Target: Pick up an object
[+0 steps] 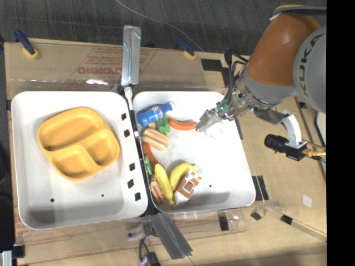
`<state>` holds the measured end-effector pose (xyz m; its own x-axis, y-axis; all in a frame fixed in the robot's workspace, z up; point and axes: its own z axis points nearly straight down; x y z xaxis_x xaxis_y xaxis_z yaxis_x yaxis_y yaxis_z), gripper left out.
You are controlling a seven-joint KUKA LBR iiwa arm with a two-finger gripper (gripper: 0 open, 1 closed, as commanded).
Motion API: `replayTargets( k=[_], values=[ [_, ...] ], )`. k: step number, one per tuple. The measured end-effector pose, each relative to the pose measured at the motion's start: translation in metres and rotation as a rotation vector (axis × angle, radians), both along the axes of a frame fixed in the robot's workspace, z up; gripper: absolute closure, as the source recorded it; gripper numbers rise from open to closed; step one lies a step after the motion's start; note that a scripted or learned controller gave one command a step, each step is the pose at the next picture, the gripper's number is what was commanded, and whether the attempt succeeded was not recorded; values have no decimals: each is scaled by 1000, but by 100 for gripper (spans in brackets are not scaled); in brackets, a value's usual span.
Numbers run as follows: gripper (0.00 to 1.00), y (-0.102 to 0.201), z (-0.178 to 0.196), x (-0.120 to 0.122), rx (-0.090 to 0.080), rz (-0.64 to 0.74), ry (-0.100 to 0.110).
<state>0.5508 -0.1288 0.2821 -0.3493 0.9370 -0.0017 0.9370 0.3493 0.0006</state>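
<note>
Partly hidden under arm, pincer [203, 123] beside orange carrot [182, 124] in right bin [233, 170]; grip state unclear.

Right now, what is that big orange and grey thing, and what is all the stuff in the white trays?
That big thing is a robot arm. It reaches in from the right, and a computer program moves it. The picture comes from one camera fixed above the bench, looking down at a slant.

On the bench sit two shallow white bins. The left bin holds a yellow plate with sections. The right bin holds toy food along its left side: a blue bottle, an orange carrot, a hot dog and bananas.

At the arm's tip is its gripper, poised beside the carrot's end. I cannot see anything held in it.
</note>
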Motion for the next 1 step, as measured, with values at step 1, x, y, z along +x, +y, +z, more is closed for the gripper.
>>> replayTargets(
  k=[1],
  values=[
    [0, 0, 0, 0, 0, 0, 1]
  ],
)
